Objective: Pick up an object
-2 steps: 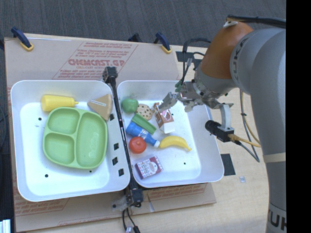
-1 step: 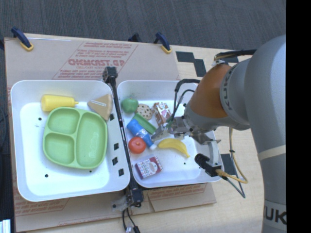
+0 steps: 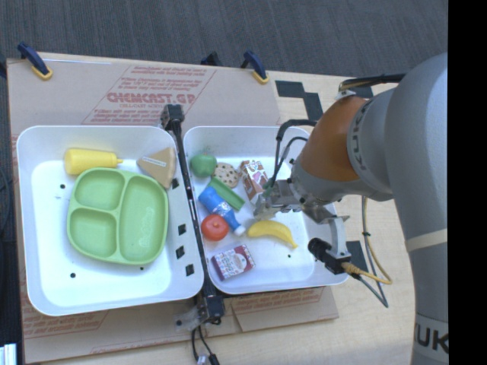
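My gripper (image 3: 268, 201) hangs low over the middle of the right bin (image 3: 304, 274), reaching in from the right. Its tip sits just above a yellow banana (image 3: 273, 232) and just below a small brown-and-white carton (image 3: 254, 176). Left of it lie a green cylinder (image 3: 227, 195), a blue bottle (image 3: 218, 206), a red tomato-like toy (image 3: 214, 227), a cookie (image 3: 225, 174) and a green ball (image 3: 203, 164). A red packet (image 3: 233, 262) lies near the bin's front. I see nothing between the fingers.
The left bin (image 3: 38, 280) holds a green divided plate (image 3: 118, 215), a yellow bottle (image 3: 90, 160) and a tan wedge (image 3: 158, 166). A black divider (image 3: 183, 196) runs between the bins. Cardboard (image 3: 152, 90) lies behind them. Cables trail at the right bin's front right corner.
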`<state>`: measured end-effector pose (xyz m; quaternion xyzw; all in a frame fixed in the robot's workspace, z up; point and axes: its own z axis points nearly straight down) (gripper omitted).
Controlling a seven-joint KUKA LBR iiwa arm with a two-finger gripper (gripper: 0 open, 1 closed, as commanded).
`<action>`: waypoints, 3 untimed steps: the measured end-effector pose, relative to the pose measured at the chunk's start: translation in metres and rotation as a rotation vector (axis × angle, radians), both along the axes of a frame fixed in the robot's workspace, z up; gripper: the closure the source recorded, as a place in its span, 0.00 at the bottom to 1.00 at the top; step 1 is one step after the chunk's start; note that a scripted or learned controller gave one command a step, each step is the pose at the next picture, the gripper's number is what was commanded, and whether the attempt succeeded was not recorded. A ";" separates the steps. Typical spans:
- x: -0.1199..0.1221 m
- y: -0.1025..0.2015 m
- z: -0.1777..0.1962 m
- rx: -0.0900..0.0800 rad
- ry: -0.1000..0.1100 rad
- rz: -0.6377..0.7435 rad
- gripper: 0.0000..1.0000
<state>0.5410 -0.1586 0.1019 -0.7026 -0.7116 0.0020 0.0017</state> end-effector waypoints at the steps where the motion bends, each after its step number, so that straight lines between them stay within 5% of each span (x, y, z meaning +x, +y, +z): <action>1: 0.000 0.000 0.000 0.000 0.000 0.000 0.00; 2: 0.001 0.000 0.010 -0.001 0.001 0.005 1.00; 3: 0.001 0.000 0.010 -0.001 0.001 0.005 0.00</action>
